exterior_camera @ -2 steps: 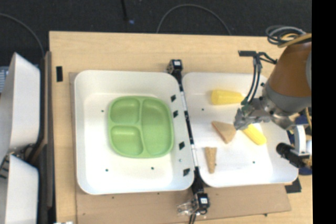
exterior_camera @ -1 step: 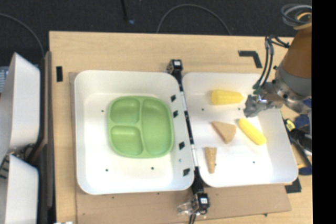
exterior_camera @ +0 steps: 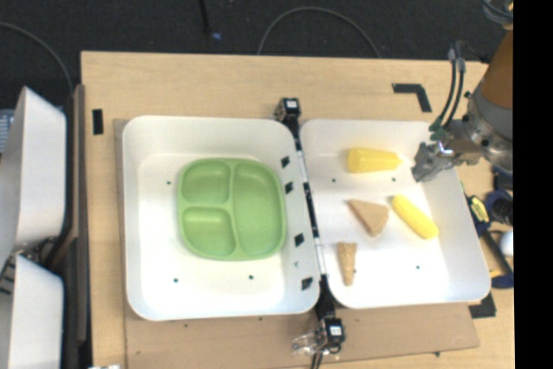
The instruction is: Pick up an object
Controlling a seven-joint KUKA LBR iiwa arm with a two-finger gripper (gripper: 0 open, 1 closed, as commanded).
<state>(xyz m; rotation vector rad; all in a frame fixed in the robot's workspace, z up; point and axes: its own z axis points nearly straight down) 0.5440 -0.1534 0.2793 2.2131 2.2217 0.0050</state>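
The right bin (exterior_camera: 449, 272) holds several small food-shaped pieces. A yellow wedge (exterior_camera: 372, 159) lies near its back, a yellow oblong piece (exterior_camera: 415, 216) sits right of centre, a tan wedge (exterior_camera: 370, 216) rests in the middle, and a narrow tan piece (exterior_camera: 346, 262) lies toward the front left. My gripper (exterior_camera: 429, 160) hangs over the bin's back right part, just right of the yellow wedge and above the oblong piece. Nothing shows between its fingers.
A green divided plate (exterior_camera: 232, 207) lies in the left bin (exterior_camera: 147, 272). Black clips run along the divider between the bins (exterior_camera: 304, 212). White boxes (exterior_camera: 34, 177) stand off the bench's left side. Small tools lie at the right edge (exterior_camera: 488, 216).
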